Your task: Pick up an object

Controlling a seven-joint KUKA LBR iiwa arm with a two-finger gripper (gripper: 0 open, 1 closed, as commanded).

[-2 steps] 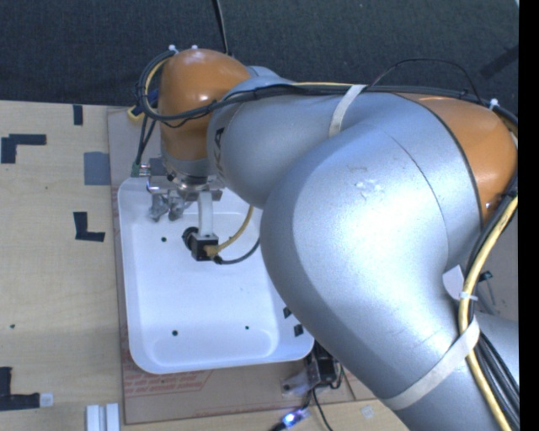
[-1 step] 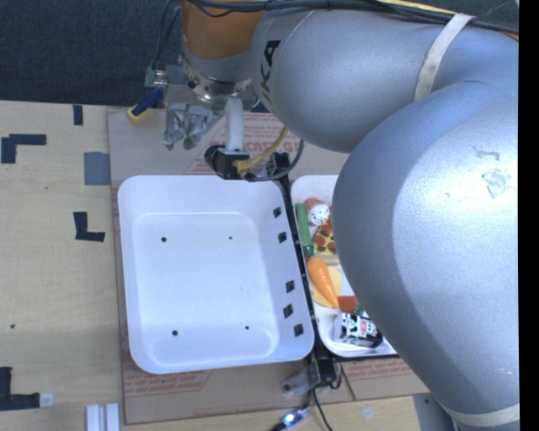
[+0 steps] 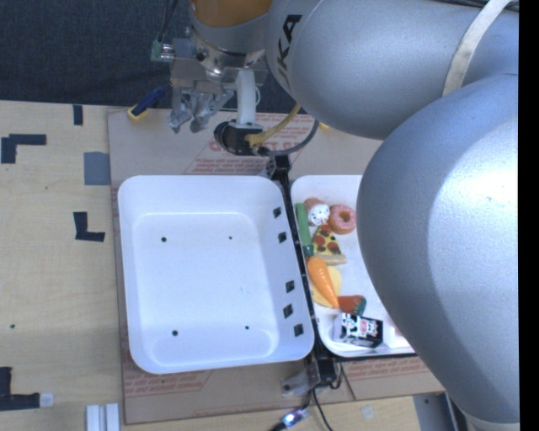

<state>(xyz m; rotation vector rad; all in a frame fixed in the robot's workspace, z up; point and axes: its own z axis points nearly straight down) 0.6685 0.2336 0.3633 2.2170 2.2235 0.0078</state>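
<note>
Camera view has the gripper (image 3: 192, 114) beyond the left bin's (image 3: 135, 252) far rim, whether its fingers are spread I cannot tell, while the carrot (image 3: 322, 282) lies in the right bin (image 3: 358, 181), long axis near-to-far.

Grey arm (image 3: 438, 168) from the right, orange-banded wrist (image 3: 227, 13), hand (image 3: 192, 114) pointing down, nothing between its fingers.

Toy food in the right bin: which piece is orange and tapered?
The carrot, lying roughly mid-bin near the divider. It is long, orange and narrows to a point; the doughnut above it is a pinkish ring, and the green stick is straight.
</note>
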